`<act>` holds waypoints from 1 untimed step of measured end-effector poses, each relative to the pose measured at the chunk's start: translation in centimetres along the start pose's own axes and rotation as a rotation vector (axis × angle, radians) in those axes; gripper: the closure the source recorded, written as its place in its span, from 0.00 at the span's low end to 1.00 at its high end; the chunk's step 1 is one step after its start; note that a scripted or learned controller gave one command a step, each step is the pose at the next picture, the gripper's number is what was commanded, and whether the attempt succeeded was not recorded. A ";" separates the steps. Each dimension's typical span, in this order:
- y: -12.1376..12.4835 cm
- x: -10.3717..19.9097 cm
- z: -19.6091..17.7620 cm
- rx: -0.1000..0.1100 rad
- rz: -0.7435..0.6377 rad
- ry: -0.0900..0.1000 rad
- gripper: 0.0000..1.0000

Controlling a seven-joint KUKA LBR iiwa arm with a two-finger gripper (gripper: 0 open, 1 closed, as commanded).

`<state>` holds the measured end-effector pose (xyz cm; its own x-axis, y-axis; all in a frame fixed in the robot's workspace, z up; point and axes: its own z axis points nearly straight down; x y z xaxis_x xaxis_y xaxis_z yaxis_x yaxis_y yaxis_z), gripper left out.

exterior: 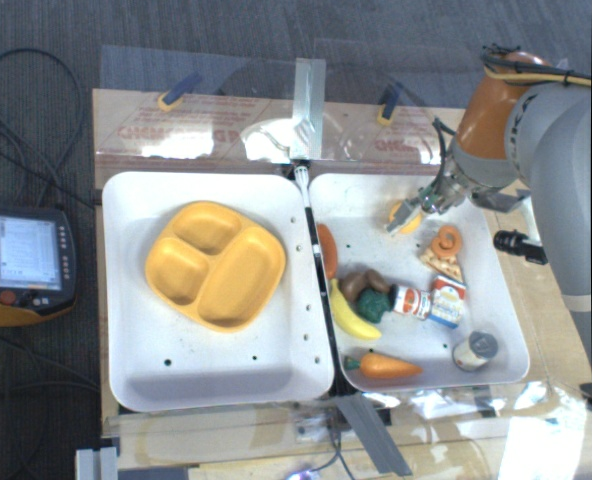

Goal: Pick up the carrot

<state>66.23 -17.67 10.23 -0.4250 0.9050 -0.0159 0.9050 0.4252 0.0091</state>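
Note:
The carrot (388, 367) is orange and lies on its side at the front of the right bin (506, 313), tip pointing right. My gripper (412, 214) is low at the back of that bin, far behind the carrot. It looks open, with a small yellow piece (408, 224) right under its fingers. The carrot is free and untouched.
Between the gripper and the carrot lie a banana (352, 316), a brown and green toy (366, 294), a small bottle (428, 304), a pizza slice (444, 258) and a grey can (474, 349). A red-orange piece (325, 248) lies along the divider. The left bin holds a yellow divided plate (214, 264).

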 end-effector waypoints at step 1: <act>1.0 1.1 0.8 -0.003 -0.400 0.002 1.00</act>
<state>66.69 -16.21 9.40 -0.7436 0.6684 -0.0172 0.6684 0.7438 0.0057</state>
